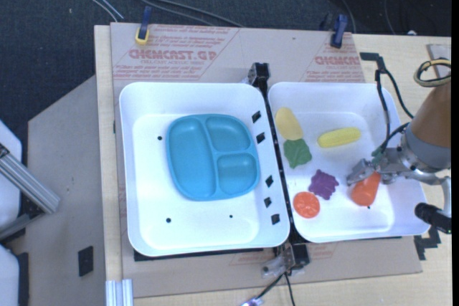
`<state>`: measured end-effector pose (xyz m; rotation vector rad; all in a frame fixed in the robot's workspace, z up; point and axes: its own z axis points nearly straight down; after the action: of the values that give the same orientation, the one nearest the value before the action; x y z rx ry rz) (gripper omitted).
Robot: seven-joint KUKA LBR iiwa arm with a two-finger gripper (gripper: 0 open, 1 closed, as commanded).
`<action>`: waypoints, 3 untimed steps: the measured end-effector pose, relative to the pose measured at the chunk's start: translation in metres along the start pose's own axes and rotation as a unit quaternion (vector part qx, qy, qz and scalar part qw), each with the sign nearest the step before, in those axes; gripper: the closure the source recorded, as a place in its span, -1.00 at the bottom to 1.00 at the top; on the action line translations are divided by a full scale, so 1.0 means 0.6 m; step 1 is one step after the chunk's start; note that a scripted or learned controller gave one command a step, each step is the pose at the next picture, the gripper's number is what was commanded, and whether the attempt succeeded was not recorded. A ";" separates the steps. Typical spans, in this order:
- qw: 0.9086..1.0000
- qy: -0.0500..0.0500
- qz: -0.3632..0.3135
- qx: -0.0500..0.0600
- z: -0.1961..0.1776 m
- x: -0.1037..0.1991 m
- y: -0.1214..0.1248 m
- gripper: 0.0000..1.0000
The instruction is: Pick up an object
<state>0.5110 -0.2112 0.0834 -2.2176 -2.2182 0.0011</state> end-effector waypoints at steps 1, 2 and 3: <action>1.000 -0.001 0.000 -0.002 -0.021 -0.001 0.002 1.00; 1.000 -0.002 -0.001 -0.004 -0.099 0.009 0.013 1.00; 1.000 -0.003 0.000 -0.005 -0.174 0.000 0.010 1.00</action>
<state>0.5175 -0.2116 0.1877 -2.2245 -2.2260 -0.0035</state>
